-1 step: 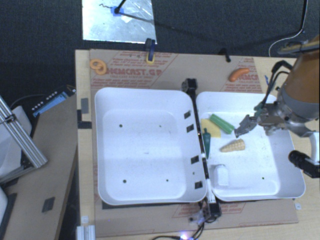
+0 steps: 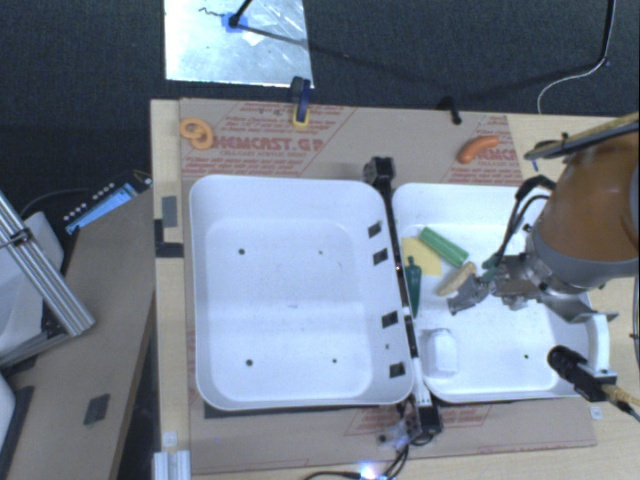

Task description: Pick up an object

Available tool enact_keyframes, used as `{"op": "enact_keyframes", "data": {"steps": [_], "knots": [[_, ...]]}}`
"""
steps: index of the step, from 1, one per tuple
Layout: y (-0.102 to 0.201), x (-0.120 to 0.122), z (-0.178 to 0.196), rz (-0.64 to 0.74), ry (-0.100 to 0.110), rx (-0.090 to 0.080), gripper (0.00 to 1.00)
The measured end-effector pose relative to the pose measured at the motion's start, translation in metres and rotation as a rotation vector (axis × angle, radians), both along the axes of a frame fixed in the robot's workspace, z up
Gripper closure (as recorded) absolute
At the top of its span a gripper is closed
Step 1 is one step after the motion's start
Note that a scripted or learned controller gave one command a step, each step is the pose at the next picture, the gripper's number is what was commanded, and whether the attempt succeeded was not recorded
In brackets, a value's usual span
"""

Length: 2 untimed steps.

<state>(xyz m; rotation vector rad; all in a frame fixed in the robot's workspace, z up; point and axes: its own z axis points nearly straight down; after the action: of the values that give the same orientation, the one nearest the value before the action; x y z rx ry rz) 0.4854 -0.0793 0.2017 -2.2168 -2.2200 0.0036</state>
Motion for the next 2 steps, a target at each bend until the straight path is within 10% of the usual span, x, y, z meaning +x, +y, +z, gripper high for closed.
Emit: {"op": "enact_keyframes", "data": {"steps": [1,2], "knots": [[0.0741,0.0828,0.0471,0.012,-0.016,0.0,0.0],[0.0692,0.0793,0.0551,0.004,-0.01,-0.001,1.0]]}}
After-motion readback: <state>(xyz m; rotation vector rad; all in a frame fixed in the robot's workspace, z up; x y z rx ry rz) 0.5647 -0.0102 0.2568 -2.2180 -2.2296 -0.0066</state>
